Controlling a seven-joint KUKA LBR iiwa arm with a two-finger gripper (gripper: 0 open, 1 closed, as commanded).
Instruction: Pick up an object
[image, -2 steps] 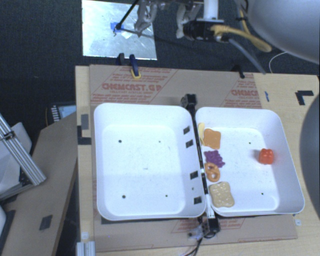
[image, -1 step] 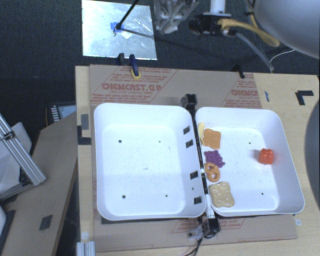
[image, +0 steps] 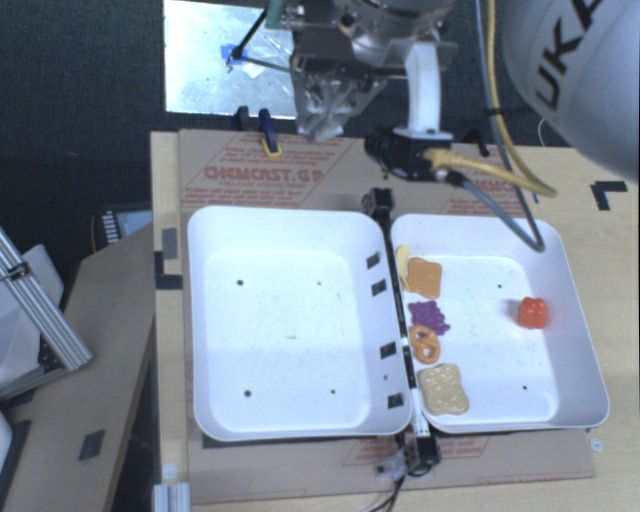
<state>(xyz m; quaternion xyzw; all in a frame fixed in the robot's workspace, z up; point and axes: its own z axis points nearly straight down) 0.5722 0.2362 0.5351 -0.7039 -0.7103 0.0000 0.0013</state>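
where it lies, toast slice (image: 424, 276) long axis leans up-left

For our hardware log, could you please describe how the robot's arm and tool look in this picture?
A pale grey rounded arm casing bears large dark letters, "UK" legible. The tool is grey metal with a triangulated frame and a white block beside it. Yellow and grey cables trail from it over the bench.

Gripper (image: 325, 118) raised, arm overhead at right
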